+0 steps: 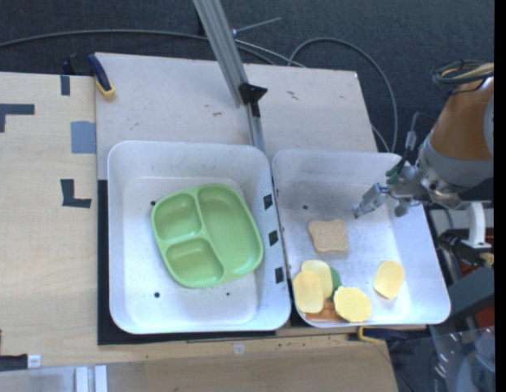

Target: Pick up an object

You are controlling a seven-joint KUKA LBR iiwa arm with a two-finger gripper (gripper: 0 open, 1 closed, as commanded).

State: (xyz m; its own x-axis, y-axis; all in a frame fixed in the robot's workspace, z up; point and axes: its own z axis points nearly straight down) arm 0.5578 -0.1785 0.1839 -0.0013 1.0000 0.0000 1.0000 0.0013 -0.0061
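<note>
we see the end effector (386,200), fingers apart and holding nothing, poised above the right bin (416,243), near the bread slice (329,236), likely lining up a grasp.

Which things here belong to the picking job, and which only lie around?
For the job:
- gripper, above the right bin
- bread slice
- yellow pieces

Lying about:
- green divided plate in the left bin
- yellow-and-blue clamp
- cables
- metal rail
</note>
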